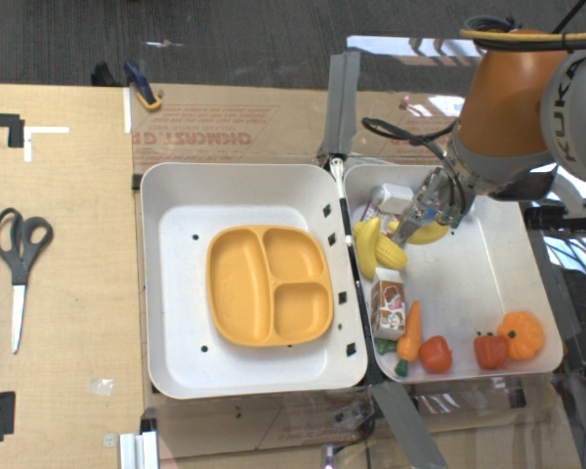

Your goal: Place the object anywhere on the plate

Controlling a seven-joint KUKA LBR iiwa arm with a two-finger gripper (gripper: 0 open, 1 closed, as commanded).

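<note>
Camera view: tool point(432, 213) over the banana point(379, 243) (finger spread unclear), right bin point(527, 262).

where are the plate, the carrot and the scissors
plate point(236, 291): camera view, its large left compartment
carrot point(410, 332): camera view, middle of its orange body
scissors point(20, 262): camera view, near the blades' pivot

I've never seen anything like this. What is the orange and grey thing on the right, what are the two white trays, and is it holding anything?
You are looking down from a camera fixed above a bench. The orange and grey thing is a robot arm; its gripper hangs over the right bin, close above a banana. Whether it grips anything cannot be told. That bin also holds corn, a carrot, a tomato and a small pumpkin. The left bin holds a yellow divided plate, where one object should go. Scissors lie on the bench.
</note>
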